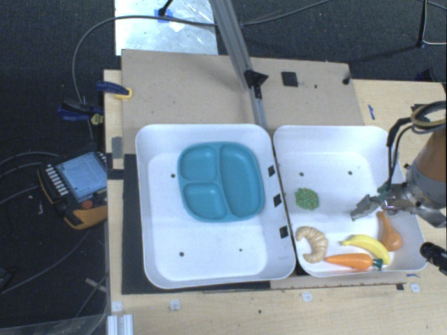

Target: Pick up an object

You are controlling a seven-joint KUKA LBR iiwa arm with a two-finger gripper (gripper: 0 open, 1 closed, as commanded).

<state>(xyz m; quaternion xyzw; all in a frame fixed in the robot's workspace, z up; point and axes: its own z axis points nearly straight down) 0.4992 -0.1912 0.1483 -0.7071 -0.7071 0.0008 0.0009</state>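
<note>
A grey robot arm is reaching into the right-hand bin [328, 142] on the surface. Its tool [370, 204] is hovering, fingers spread and grasping nothing. A brown drumstick-shaped toy [389, 232] is lying just below the tool, a banana [366, 243] and carrot [349, 260] beyond it, a green ball [306, 199] to its left. Closing here, the tool is likely catching air, since nothing is sitting between its fingers.
</note>
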